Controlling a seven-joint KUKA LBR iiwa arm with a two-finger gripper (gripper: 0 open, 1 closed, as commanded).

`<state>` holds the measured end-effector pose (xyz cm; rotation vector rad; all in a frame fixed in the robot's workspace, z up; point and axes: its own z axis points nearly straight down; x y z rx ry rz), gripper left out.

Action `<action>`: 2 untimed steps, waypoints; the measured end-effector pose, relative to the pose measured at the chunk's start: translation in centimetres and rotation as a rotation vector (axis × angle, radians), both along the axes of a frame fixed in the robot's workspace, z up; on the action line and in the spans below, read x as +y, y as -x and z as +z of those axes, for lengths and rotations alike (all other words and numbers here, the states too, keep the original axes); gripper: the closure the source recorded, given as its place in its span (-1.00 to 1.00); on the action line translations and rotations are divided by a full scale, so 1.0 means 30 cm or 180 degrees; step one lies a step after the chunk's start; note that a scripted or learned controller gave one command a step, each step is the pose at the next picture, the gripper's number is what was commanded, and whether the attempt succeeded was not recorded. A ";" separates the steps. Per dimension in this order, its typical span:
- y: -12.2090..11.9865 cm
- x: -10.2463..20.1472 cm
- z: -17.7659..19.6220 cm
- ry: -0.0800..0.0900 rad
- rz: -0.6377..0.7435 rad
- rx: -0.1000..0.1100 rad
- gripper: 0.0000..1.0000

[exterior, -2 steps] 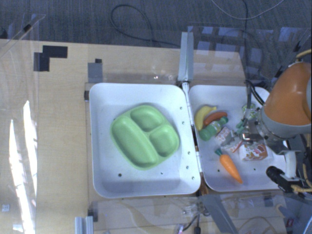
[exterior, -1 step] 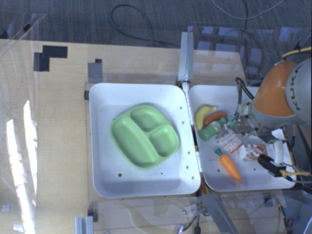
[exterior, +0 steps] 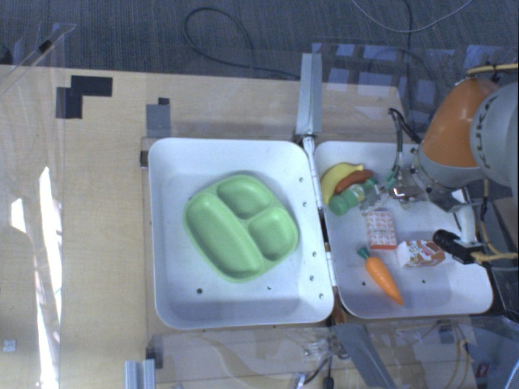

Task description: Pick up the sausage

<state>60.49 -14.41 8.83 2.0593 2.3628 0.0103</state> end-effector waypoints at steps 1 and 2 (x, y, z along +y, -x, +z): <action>-0.212 0.104 -0.009 0.0004 -0.0326 0.0050 -1.00; -0.216 -0.089 -0.008 0.0006 -0.0304 0.0026 -1.00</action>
